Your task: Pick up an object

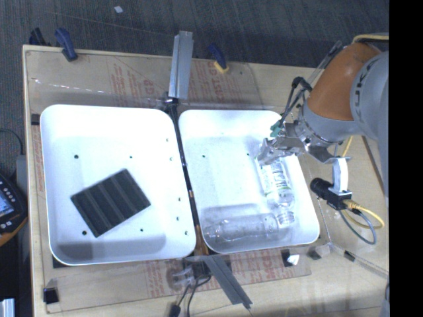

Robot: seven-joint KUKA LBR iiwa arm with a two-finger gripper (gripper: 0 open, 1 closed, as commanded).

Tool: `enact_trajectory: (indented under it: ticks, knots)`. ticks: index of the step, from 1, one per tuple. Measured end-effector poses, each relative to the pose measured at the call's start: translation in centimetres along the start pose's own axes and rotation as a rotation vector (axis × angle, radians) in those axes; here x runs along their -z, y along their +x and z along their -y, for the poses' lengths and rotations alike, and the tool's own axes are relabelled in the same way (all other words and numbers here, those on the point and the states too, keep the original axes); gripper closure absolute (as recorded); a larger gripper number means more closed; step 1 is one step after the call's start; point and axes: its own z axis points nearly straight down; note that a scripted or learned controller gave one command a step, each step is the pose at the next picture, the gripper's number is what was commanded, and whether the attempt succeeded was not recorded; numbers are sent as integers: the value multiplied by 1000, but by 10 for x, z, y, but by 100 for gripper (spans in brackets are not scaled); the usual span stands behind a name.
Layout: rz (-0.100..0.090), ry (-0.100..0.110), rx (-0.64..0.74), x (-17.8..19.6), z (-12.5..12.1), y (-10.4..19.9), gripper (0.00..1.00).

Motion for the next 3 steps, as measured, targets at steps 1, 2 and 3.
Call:
enact_trajectory:
  ticks: [1,2,3]
  knots:
    - [0,0,0,0,0,0,0]
    - [-3,4,73,-31,-15,0,0]
    - [-3,5,-81,-40,10,-4,0]
